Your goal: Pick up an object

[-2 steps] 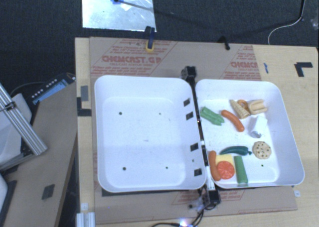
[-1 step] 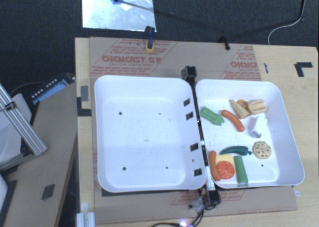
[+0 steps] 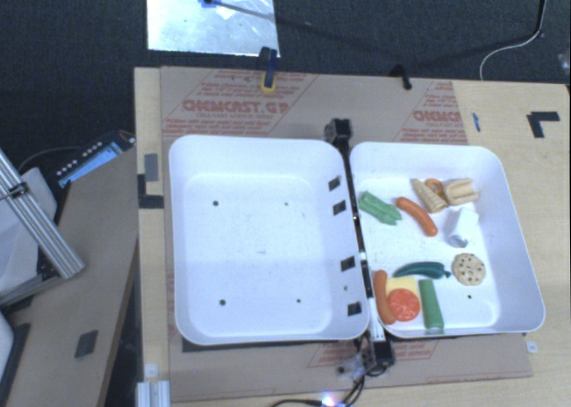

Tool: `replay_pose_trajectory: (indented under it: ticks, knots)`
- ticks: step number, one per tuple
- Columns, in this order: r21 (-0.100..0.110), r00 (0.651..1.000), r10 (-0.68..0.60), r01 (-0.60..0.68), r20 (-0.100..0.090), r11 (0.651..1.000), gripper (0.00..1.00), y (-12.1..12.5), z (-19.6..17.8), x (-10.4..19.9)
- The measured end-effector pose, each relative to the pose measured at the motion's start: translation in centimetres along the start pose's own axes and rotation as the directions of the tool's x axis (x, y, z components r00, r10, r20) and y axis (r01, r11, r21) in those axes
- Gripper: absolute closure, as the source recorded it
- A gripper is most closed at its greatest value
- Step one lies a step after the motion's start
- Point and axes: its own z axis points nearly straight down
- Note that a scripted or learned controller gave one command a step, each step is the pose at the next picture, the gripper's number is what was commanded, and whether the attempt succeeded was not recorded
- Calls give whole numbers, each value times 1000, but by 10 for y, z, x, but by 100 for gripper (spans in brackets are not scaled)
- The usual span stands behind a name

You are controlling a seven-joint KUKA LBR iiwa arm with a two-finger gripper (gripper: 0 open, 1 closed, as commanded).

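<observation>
The right bin (image 3: 500,184) holds several toy foods. A green pea pod (image 3: 379,209) lies near its left wall, with an orange sausage (image 3: 417,216) beside it. Tan bread pieces (image 3: 445,192) sit toward the back. A cookie (image 3: 467,269) lies at the right, next to a dark green pepper (image 3: 421,269). Near the front are a red tomato slice (image 3: 403,305) on a yellow cheese slice (image 3: 402,286), an orange carrot (image 3: 382,294) and a green cucumber (image 3: 432,305). A small white and grey piece (image 3: 457,227) lies mid-bin.
The left bin (image 3: 259,236) stands beside the right one, joined by a black hinge strip (image 3: 355,236). Both rest on a cardboard sheet (image 3: 241,102) over the wooden bench. A metal plate (image 3: 210,4) lies on the floor behind. An aluminium frame (image 3: 36,227) stands at the left.
</observation>
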Motion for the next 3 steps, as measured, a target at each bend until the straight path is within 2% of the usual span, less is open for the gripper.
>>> replay_pose_trajectory:
  ticks: [1, 2, 3]
  knots:
    - [1, 1000, 3, -3, 0, 1000, 100, -79, 1, 15]
    - [-5, 1000, 6, -6, 5, 1000, 100, -15, 0, -25]
    - [-1, 1000, 6, -6, 4, 1000, 100, 20, 45, -51]
